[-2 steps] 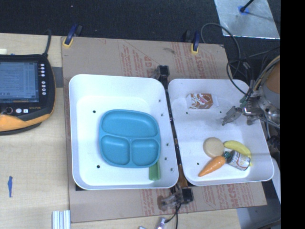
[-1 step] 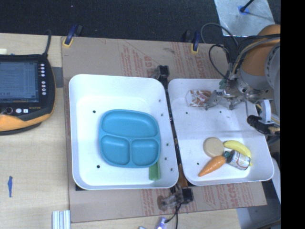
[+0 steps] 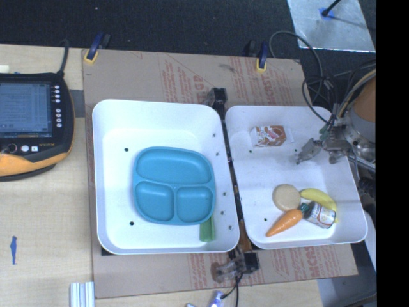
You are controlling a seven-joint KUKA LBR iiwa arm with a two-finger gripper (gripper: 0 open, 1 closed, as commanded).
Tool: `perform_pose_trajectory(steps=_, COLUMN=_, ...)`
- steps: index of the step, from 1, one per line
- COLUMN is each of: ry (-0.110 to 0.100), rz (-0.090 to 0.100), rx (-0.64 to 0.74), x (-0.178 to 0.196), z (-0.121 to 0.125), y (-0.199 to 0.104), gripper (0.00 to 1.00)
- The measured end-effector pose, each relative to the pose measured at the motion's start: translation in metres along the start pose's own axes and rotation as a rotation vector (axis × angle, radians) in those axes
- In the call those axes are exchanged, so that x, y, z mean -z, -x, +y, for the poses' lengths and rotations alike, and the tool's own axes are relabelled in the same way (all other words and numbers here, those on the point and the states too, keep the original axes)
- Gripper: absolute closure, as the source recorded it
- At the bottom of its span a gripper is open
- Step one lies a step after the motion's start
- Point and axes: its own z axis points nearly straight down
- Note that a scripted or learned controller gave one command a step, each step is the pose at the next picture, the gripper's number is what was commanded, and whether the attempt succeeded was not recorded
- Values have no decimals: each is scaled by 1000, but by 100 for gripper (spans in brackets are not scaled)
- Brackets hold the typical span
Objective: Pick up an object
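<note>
Your metal hand (image 3: 317, 149) hangs over the right bin's (image 3: 255, 232) far side, fingers spread, holding nothing. Nearer you lie a smooth carrot (image 3: 284, 222), round pale cookie (image 3: 286, 197), banana (image 3: 319, 198) and small can (image 3: 319, 215). A glossy packet (image 3: 270, 135) sits left.

A small packet (image 3: 269, 135) with red and brown print is lying flat near the top of the right bin (image 3: 255, 229), well apart from the other things. A round, pale cookie-like thing (image 3: 285, 197) is sitting lower down in the same bin. A yellow banana (image 3: 319, 197) is lying just beside it on the right. An orange carrot (image 3: 284, 222) is lying at a slant below the round thing, touching it. A little can (image 3: 319, 214) is lying on its side under the banana, by the carrot's thick end.
</note>
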Motion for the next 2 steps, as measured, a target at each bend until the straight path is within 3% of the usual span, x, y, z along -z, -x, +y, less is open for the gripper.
perform_pose_trajectory(steps=1, ry=0, rz=0, rx=2, x=-45, z=40, y=-45, gripper=0)
perform_pose_trajectory(steps=2, ry=-35, rz=10, rx=6, x=-44, z=75, y=-36, gripper=0)
